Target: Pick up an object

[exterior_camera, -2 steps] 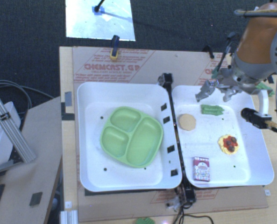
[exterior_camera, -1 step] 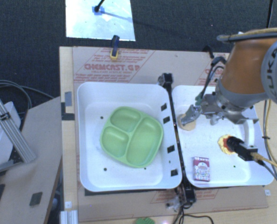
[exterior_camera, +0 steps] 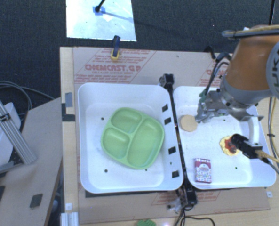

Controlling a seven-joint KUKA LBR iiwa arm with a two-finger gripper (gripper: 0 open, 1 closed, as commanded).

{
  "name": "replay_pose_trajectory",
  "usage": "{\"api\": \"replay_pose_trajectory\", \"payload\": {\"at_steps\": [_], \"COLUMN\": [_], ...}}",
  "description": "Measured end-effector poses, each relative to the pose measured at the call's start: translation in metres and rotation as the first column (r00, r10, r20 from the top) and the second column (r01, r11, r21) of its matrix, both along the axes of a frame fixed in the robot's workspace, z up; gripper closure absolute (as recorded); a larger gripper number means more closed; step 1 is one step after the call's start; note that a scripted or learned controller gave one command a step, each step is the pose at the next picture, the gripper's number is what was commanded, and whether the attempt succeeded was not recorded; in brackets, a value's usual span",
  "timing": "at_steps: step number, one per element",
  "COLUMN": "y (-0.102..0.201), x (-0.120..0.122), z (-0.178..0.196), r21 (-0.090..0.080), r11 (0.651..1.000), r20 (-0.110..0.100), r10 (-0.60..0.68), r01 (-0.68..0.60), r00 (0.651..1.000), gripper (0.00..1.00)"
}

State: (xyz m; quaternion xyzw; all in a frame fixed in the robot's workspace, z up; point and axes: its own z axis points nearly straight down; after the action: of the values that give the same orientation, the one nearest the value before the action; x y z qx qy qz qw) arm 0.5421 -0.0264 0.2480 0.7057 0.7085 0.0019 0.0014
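We see the hand point(exterior_camera: 203, 113) low over the back of the right bin point(exterior_camera: 224, 175), and we cannot tell whether it is apart or together; nothing shows in its grip. Just beside it, at about eight o'clock, lies the tan disc point(exterior_camera: 188, 124), flat on the white floor of the bin near the dividing wall. We judge it the closest thing to take: thin, round, smooth-edged, probably light and fairly stiff. Being so flat it offers little to catch, so we would pinch it across its width, squarely over the centre.

At six o'clock from the hand, well apart, a small box point(exterior_camera: 203, 170) in red and white lies near the front wall; its straight sides look easy to hold. At about four o'clock sits a yellow and red piece point(exterior_camera: 227, 145), irregular, its make unclear.

Out at eight o'clock, the left bin point(exterior_camera: 97, 107) holds a glossy green plate point(exterior_camera: 132, 138) with three compartments. Both bins rest on the bench point(exterior_camera: 144, 60).
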Motion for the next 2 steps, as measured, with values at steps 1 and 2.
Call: {"api": "replay_pose_trajectory", "payload": {"at_steps": [1,2], "y": [0.006,0.069], "x": [-0.059,-0.055], "z": [-0.067,-0.064], "r21": [0.001,0.002], "r11": [1.000,1.000], "r20": [-0.013,-0.003], "r10": [-0.004,0.006], "r01": [0.004,-0.006], "r00": [1.000,1.000], "gripper": [1.00,1.00]}}
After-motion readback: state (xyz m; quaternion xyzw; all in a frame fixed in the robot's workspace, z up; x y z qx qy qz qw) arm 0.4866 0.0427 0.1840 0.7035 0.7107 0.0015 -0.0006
